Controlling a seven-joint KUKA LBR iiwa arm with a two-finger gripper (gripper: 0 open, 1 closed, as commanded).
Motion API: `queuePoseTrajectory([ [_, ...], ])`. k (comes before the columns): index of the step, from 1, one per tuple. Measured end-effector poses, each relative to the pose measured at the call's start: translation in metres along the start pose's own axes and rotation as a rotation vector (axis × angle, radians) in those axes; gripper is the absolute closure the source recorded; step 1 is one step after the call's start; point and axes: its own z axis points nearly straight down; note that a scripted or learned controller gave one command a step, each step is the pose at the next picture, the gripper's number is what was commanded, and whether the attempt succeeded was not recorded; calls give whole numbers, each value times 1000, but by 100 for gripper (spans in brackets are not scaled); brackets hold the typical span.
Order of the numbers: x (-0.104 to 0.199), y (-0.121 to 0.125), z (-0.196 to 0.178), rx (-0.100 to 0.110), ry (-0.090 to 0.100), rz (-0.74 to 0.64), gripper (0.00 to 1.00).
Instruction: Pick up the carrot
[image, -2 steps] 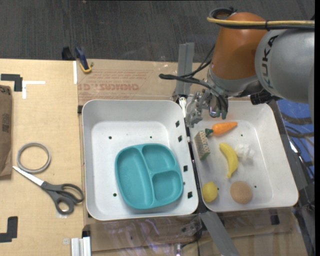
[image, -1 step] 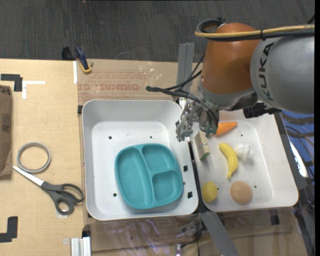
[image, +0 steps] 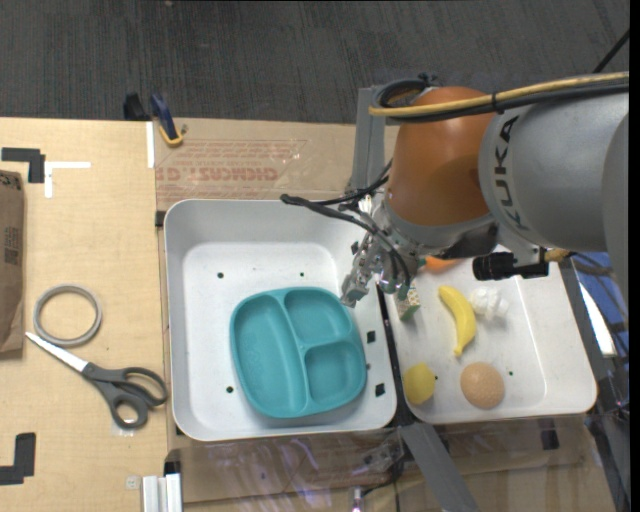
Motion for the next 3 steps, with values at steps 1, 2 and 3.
queuePoseTrajectory([
  [1,-53,-133,-15,-1,-4,59,100],
  [2,-48,-54,-46,-1,-2,45,100],
  [3,-22,-13,-32,0,0,14,100],
])
